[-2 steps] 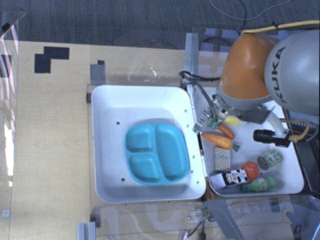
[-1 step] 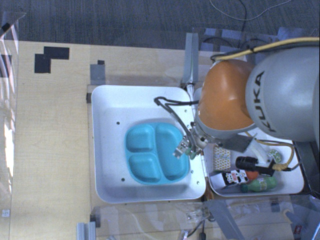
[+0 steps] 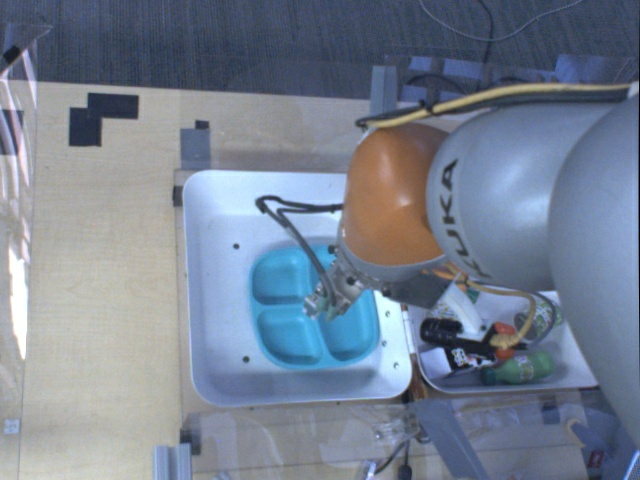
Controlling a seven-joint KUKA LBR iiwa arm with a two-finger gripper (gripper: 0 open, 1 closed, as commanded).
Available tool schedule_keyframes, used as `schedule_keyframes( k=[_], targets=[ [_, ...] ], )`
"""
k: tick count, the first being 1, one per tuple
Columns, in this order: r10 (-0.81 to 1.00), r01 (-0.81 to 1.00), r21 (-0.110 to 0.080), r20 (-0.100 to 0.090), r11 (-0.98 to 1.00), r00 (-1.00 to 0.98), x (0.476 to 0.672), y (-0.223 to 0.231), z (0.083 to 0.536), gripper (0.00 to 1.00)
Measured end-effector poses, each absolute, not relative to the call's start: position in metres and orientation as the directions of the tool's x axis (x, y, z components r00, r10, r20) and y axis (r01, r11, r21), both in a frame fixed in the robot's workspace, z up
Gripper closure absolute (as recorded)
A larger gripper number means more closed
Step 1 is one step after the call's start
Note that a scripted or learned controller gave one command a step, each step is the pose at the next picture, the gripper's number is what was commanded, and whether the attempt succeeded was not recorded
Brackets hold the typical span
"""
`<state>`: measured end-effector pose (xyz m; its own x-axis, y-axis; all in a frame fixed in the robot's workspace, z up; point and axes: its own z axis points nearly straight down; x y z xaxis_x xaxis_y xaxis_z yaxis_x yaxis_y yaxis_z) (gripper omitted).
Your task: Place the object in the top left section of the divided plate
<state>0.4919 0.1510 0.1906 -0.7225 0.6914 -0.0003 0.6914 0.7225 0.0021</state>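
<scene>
Your left white bin (image 3: 215, 298) has the blue divided plate (image 3: 290, 313) sitting in it, and the gripper (image 3: 328, 303) is right over the plate's right side, near the ridge between sections; I can't tell what, if anything, it carries, so I can't place the object. Past the gripper to the right, beneath the grey arm (image 3: 520, 188), the right bin (image 3: 440, 380) holds clutter: a green bottle (image 3: 518, 370) and a black item (image 3: 455, 343) just beside it.

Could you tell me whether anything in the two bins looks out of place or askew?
Nothing stands out. The blue divided plate lies flat in the left bin, the gripper sits over it, and several small items lie jumbled in the right bin.
</scene>
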Motion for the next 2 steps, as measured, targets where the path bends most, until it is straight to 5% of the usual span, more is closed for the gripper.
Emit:
schedule_keyframes(
  k=[1, 2],
  targets=[
    [0.645, 0.645, 0.002, -0.001, 0.764, -0.764, 0.504, 0.153, 0.178, 1.00],
    [0.583, 0.583, 0.003, -0.001, 0.813, -0.813, 0.487, 0.204, 0.193, 1.00]
  ],
)
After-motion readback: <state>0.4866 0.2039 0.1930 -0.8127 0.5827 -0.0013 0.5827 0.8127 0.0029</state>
